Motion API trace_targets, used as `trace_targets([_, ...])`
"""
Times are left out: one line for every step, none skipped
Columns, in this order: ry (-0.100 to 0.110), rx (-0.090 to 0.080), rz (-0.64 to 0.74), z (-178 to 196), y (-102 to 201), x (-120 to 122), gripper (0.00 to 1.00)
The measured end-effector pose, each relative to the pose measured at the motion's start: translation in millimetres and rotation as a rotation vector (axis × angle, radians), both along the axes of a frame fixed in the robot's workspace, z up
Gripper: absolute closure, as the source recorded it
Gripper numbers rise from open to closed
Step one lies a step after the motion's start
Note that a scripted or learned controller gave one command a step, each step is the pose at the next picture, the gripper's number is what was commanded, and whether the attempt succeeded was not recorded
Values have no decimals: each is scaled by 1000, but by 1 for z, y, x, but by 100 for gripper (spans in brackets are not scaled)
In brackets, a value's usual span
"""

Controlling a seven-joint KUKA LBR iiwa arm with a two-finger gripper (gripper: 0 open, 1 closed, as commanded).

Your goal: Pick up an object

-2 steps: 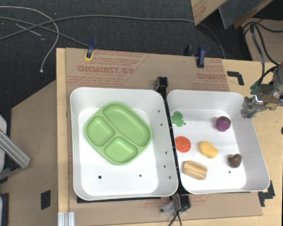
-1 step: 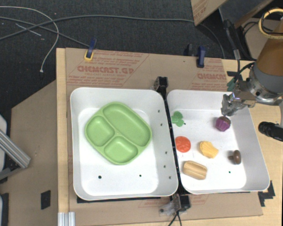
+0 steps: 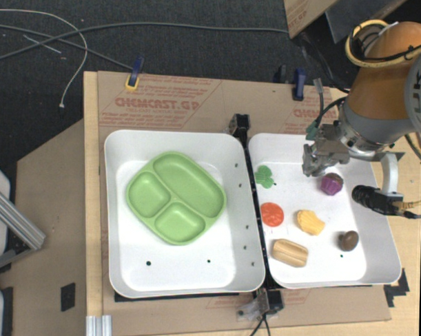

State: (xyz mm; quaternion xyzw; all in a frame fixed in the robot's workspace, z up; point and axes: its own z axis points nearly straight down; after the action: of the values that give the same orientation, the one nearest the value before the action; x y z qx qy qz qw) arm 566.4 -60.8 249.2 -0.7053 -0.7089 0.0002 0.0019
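In the right bin, gripper near back edge, seemingly just beside purple object

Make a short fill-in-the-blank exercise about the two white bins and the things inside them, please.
1. The green plate lies in the ____ bin.
2. The pincer hangs beside the ____ toy.
3. The plate has ____ compartments.
4. The orange ball lies in the ____ bin.

Missing words: left; purple; three; right

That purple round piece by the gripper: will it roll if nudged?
Probably. The purple piece looks rounded like small toy food, so a nudge may roll it across the smooth right bin. It seems light and likely rigid.
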Motion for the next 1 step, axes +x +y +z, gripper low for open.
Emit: trace_targets([1, 1, 1, -15, 58, 5, 100])
